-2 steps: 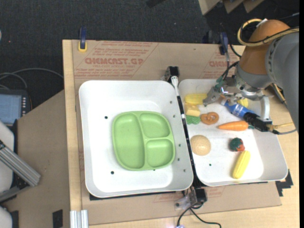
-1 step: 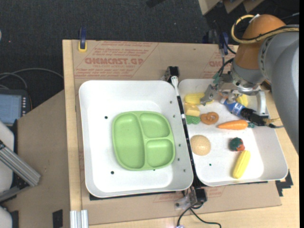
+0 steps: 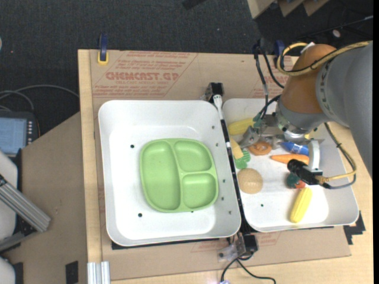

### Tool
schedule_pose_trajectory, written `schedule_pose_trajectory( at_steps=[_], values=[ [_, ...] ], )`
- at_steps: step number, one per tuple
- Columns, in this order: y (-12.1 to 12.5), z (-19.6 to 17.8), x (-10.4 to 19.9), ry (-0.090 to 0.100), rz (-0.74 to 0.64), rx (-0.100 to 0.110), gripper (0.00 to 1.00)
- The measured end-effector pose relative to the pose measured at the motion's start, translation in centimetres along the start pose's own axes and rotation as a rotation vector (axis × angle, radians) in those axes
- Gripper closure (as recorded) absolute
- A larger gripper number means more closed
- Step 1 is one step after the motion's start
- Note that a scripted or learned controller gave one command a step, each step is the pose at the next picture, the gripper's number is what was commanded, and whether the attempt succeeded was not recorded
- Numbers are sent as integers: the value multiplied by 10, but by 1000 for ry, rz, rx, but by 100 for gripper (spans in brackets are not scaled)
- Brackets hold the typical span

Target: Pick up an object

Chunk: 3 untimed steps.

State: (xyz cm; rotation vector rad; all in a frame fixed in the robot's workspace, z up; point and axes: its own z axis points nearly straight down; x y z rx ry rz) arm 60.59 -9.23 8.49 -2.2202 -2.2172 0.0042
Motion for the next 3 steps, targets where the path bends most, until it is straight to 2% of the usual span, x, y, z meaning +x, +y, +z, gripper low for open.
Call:
schedule_pose_trajectory(
  at_steps=[1,2,3],
  values=[
    [55,4,-3,0,-9,34,0],
    [-4,-107,39,1,-4,-7,0],
    [-77,-116,31,1,1,2,0]
  ],
)
